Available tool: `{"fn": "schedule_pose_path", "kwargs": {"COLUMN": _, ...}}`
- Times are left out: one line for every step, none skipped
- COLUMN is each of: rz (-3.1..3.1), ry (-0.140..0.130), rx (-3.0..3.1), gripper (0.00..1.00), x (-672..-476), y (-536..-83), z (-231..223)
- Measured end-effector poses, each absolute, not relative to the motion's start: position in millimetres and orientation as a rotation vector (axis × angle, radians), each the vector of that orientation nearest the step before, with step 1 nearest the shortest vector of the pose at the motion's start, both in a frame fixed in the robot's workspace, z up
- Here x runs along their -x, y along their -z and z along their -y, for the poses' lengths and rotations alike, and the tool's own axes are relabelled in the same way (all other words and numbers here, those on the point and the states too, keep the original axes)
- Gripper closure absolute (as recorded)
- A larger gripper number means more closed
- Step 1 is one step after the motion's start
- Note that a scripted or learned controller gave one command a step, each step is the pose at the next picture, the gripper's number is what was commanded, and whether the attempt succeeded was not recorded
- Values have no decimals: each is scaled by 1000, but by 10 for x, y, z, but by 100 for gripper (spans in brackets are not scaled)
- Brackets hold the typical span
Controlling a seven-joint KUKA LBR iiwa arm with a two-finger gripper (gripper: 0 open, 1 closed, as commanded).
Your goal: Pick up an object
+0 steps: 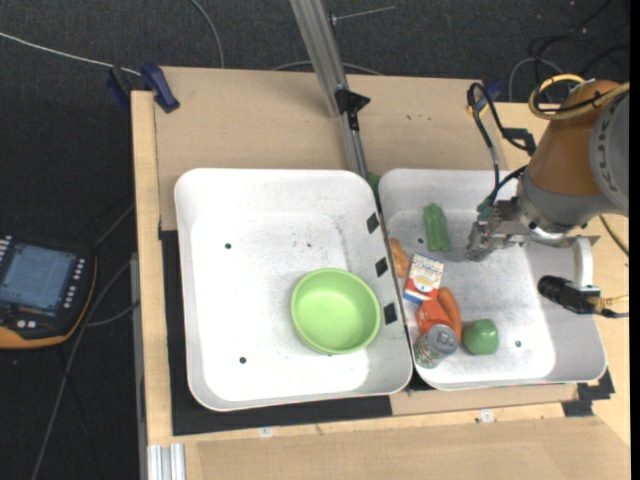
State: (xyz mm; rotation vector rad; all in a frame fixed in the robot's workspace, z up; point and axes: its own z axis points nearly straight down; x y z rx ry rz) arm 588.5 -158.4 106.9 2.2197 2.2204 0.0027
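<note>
Reaching in from the right edge of the tabletop (250,118), grey with an orange band, arm (570,158) hanging over the right bin (570,363). End effector (484,240) hovering above the middle of that bin's floor, just right of a green cylinder (436,227); nothing showing between the tips; impossible to tell whether spread or pressed together.

Lying in the right bin, toward its far left part: the green cylinder, lengthwise front to back. Sitting along the left wall: an orange piece (399,259), then a small carton (424,277) with white, red and blue print. Resting just in front of the carton: a carrot (450,311) and a can (436,343), touching or overlapping, near the front left corner. Sitting just right of the can, near the front edge: a green ball (481,337).

Lying in the left bin (220,208), toward its front right corner: a green bowl (335,311), upright, opening up.

Standing at the tabletop's far edge and leaning down between the bins: a metal pole (320,38). Resting on the dark floor off the left edge: a pendant (40,288) with a screen.
</note>
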Motion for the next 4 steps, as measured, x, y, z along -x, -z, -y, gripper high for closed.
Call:
{"fn": "schedule_pose_path", "kwargs": {"rz": -2218, "ry": -6, "rx": -2217, "gripper": 100, "x": -5894, "y": -1703, "z": 1590}}
{"fn": "schedule_pose_path", "kwargs": {"rz": -2220, "ry": -4, "rx": -2218, "gripper": 100, "x": -5892, "y": -2175, "z": 1502}}
{"fn": "schedule_pose_path", "kwargs": {"rz": -2219, "ry": -4, "rx": -2218, "gripper": 100, "x": -5899, "y": -2624, "z": 1502}}
{"fn": "schedule_pose_path", "kwargs": {"rz": -2225, "ry": -1, "rx": -2218, "gripper": 100, "x": -5744, "y": -2549, "z": 1099}}
